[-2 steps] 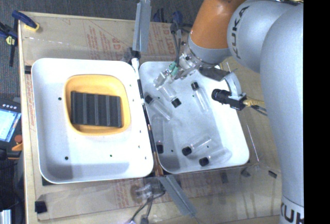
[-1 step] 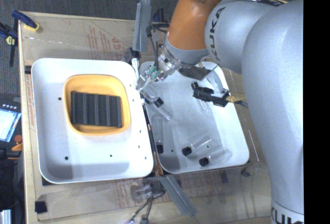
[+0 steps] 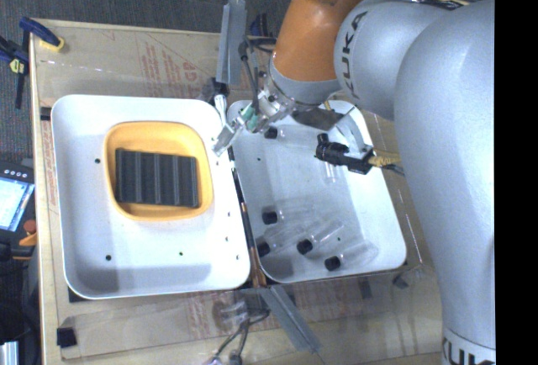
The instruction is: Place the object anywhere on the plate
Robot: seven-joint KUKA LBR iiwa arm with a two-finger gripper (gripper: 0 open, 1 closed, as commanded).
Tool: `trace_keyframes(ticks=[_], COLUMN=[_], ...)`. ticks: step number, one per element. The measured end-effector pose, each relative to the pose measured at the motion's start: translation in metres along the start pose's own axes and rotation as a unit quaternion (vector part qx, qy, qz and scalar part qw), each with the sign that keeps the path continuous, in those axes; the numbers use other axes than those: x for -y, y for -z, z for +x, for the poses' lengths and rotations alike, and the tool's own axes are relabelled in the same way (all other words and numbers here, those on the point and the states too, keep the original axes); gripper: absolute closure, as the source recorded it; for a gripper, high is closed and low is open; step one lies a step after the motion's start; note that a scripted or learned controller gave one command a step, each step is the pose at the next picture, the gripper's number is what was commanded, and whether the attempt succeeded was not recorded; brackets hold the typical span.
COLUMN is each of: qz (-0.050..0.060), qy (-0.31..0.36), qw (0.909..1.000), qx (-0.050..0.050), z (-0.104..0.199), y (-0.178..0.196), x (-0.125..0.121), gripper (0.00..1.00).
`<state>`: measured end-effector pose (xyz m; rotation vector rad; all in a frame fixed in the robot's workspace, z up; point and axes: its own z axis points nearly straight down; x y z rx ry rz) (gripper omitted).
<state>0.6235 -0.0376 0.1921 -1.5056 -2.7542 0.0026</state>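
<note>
A yellow plate (image 3: 160, 136) with a dark ribbed centre lies in the left white bin (image 3: 84, 245). My gripper (image 3: 235, 126) hangs over the divide between the two bins, at the upper left corner of the right bin (image 3: 370, 220), just right of the plate's upper right rim. A small teal bit (image 3: 246, 114) shows at the gripper; whether it is a held thing or part of the tool is unclear. Several small black pieces (image 3: 270, 216) and a clear, glassy thing (image 3: 324, 233) lie low in the right bin.
The orange and grey arm (image 3: 336, 35) covers the right bin's upper part and the whole right side. A black fitting with a cable (image 3: 343, 153) sits below the wrist. Metal brackets (image 3: 231, 35) stand at the bins' joint, top and bottom. Tools lie at the left bench edge (image 3: 17, 60).
</note>
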Motion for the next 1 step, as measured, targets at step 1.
trace_keyframes(ticks=[1], qz=[-0.001], qy=[-0.025], qw=[0.9997], qx=[0.001], z=[0.0775], y=[0.0636], x=[-0.0033], gripper=[0.00])
